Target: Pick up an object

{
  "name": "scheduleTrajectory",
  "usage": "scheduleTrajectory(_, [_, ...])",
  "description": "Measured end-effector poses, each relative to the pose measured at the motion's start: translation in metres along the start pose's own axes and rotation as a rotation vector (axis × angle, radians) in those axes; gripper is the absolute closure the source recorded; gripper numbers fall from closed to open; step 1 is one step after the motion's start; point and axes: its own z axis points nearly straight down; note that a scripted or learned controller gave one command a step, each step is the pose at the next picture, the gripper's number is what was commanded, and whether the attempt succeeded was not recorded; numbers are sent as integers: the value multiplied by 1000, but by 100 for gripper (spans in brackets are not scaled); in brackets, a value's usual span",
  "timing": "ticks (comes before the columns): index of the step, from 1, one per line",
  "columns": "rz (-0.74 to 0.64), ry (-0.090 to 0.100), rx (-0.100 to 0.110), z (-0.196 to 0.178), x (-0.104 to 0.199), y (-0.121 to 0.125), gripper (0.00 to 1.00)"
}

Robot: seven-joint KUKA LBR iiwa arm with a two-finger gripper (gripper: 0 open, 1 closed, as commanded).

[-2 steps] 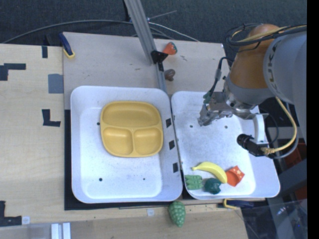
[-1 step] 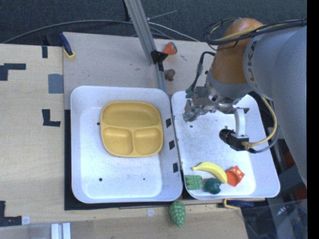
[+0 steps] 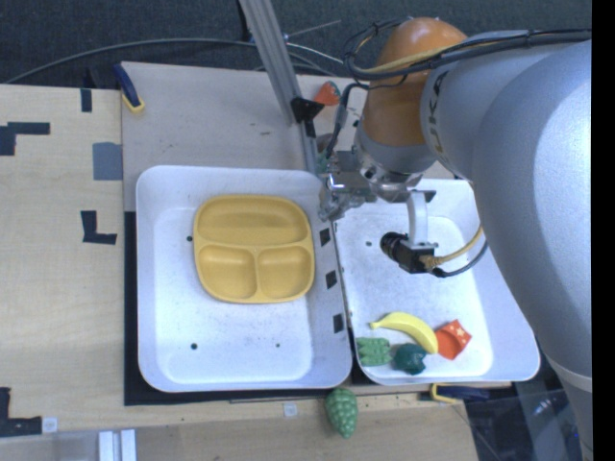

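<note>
— Bench [image 3: 211, 123] is bearing two white bins [image 3: 144, 277]. Is anything being lifted?

— Not yet; I'm judging this the reaching step. The gripper [image 3: 333, 192] is hovering at the right bin's [image 3: 504, 349] far corner. Whether it's spread or closed, I cannot tell.

— And the banana [image 3: 408, 329]?

— It's lying well apart from the gripper, by the near wall. Next move is calling for travel there, then descent.

We see an evenly lit, slightly grainy picture under soft overhead light. The white bins [image 3: 240, 339] at centre glow brightest, almost washed out. At three o'clock the grey arm [image 3: 538, 190] looms blurred, near the lens. Twelve o'clock falls dim. Shadows are faint.
</note>
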Motion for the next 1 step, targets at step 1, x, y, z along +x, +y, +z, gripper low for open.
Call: scheduleTrajectory(1, [-1,0,-3,-22,48,25,100])
